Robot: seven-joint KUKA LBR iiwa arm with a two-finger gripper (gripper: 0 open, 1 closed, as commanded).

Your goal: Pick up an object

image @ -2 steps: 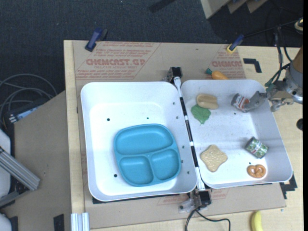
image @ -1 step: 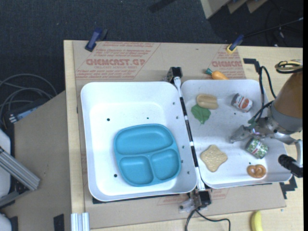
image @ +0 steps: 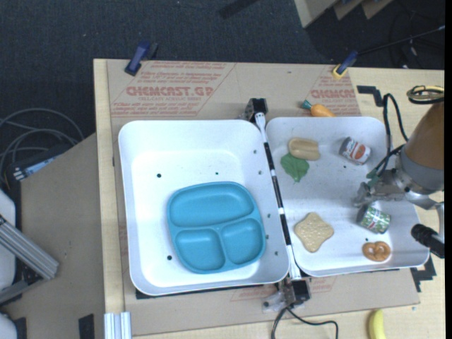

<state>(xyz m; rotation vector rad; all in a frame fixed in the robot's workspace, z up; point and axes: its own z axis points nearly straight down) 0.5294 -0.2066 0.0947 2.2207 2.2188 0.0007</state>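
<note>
Low at the front of the right bin (image: pixel 424 260) we see a pretzel (image: pixel 377 251), and just behind it a small can (image: pixel 373 219) lies on its side, directly beneath our gripper (image: pixel 372 195); whether the jaws are open or closed we cannot tell.

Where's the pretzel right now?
The pretzel lies in the right bin's near right corner, just below the green can and right of the cracker.

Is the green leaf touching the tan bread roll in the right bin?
Touching. The camera view shows the green leaf lying just below the bread roll, its upper edge meeting the roll's lower edge with no white bin floor between them.
</note>
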